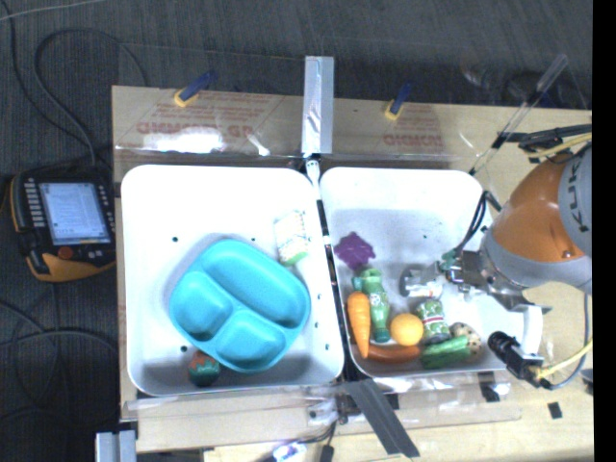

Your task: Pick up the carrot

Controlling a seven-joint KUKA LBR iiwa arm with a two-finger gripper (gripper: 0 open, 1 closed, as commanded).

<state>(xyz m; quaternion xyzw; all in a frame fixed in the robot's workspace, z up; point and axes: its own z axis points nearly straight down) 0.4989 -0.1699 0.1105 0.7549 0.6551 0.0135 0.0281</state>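
The gripper (420, 281) hovers in the right bin (404, 189), right of the carrot (358, 321); finger state unclear. "KU" reads on the arm (549, 221).

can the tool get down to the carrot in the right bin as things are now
Probably yes. The carrot lies uncovered by the right bin's left wall, top side open, though a green bottle crowds its right, and the tool is close.
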